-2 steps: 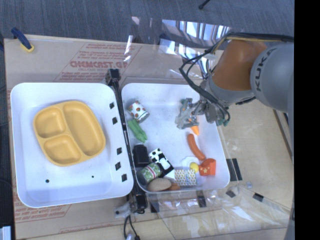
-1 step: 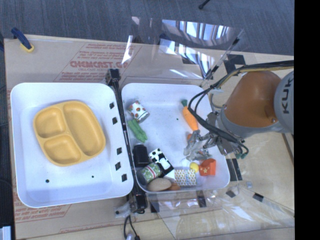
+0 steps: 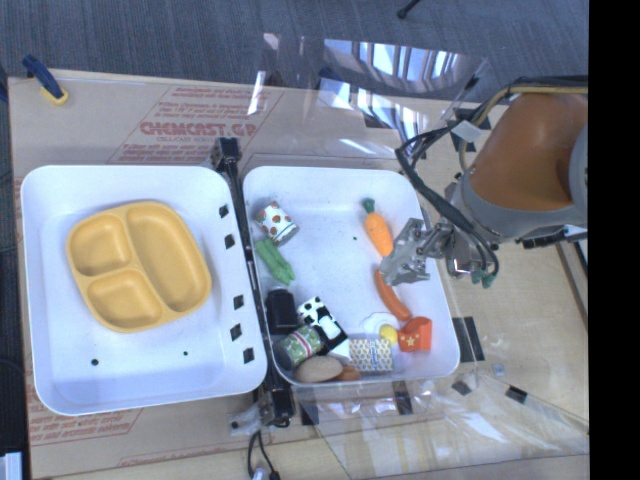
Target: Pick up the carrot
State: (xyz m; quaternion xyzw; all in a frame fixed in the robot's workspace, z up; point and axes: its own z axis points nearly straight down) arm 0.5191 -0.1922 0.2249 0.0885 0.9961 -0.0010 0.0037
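Yellow divided plate (image 3: 138, 264) sitting in the left bin (image 3: 45, 368), small can (image 3: 275, 222), green pepper (image 3: 274, 261), red block (image 3: 415, 335) lying in the right bin (image 3: 320, 183)

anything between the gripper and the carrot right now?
Nothing visible. The gripper hangs in the right bin, just below and right of the carrot, with bare bin floor between them.

Orange carrot (image 3: 377, 232), green top, lying flat, right bin, upper middle.
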